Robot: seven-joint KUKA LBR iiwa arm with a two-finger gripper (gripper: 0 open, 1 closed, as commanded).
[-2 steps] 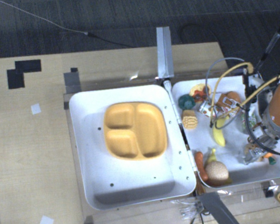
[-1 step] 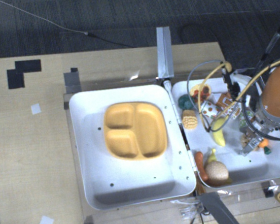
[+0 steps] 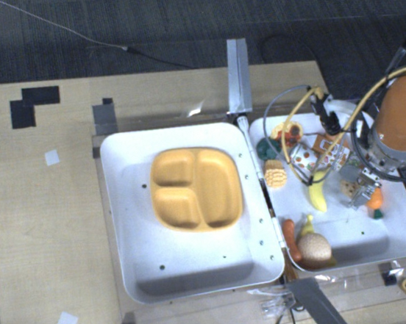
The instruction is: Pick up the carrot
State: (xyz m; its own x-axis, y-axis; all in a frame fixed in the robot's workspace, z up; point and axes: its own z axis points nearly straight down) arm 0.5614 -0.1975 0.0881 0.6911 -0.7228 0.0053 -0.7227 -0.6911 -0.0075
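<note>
Far to the claw's left, across the counter [image 3: 39,216], sat the left bin [image 3: 120,205] with a yellow divided plate [image 3: 195,188] in it; none of that bore on the move. Nearer, in the right bin [image 3: 405,231], a corn cob [image 3: 275,176] lay well to the claw's left; below it, against that bin's left wall, lay a long orange-red piece [image 3: 290,232] touching a brown egg-shaped thing [image 3: 315,249]; it might have passed for a carrot, but I judged it was not the one meant. A banana [image 3: 316,196] lay between those and the claw, its length running toward the near rim.

The claw [image 3: 361,187] hung low amid cables at the end of the arm [image 3: 405,120]; whether it was wide or narrow could not be told, and nothing was plainly gripped in it. The carrot [image 3: 375,201], as I took it, was the small orange piece with a green end, just beside the claw on its right and a little toward the near rim; it was touching the claw or nearly so. Its long axis seemed to run toward that rim, green end nearest it, though it was too small to be sure. The coming move therefore turned on a slight shift right and nearward, not a reach across the bin.
</note>
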